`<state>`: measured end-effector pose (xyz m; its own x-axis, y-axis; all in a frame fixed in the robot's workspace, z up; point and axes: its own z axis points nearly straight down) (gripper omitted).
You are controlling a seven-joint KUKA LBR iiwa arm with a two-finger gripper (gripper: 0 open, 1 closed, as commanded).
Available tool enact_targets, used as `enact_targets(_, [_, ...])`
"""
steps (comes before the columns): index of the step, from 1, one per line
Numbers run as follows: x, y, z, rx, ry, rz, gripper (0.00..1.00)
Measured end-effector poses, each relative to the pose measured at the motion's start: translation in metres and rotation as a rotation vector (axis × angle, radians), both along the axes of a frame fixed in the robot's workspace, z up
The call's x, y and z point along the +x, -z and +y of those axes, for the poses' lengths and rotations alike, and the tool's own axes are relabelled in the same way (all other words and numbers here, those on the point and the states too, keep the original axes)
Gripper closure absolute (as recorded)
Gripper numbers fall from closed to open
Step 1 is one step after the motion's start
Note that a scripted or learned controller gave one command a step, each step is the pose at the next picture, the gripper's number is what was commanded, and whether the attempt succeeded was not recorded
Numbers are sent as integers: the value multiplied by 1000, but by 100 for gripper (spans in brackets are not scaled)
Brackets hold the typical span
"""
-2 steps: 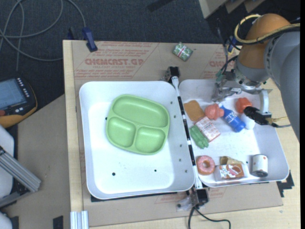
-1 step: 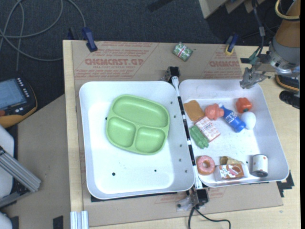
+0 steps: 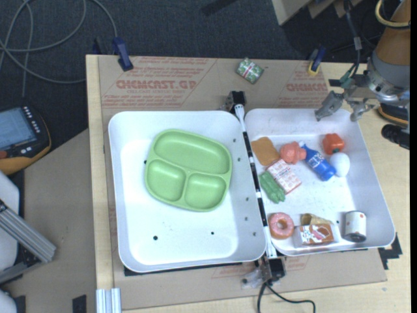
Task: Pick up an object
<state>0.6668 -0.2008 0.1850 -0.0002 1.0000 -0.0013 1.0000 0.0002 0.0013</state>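
My gripper (image 3: 343,108) hangs over the far right corner of the right bin (image 3: 371,194), fingers spread open with nothing between them. Below it in the bin lie a red block (image 3: 333,142), a blue bottle (image 3: 319,163) and a white egg (image 3: 342,165). Further left are a pinkish-red lump (image 3: 292,152), a brown bread piece (image 3: 265,150), a pink-and-white packet (image 3: 285,176) and a green item (image 3: 272,186). Along the bin's near edge sit a pink donut (image 3: 281,225), a small snack box (image 3: 316,232) and a silver can (image 3: 354,225).
The left bin (image 3: 130,227) holds a green divided plate (image 3: 189,170). A small green wrapped item (image 3: 249,70) lies on the bench behind the bins. Blue clamps (image 3: 121,54) (image 3: 315,60) grip the board's far edge. A hinge strip (image 3: 251,175) separates the bins.
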Motion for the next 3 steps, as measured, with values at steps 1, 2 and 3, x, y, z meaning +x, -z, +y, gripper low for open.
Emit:
enact_targets(1, [-8, 103, -16, 17, -4, 12, 0])
enact_targets(2, [-7, 90, -19, 5, -5, 3, 100])
enact_targets(3, [-63, -67, 75, 1, -2, -5, 100])
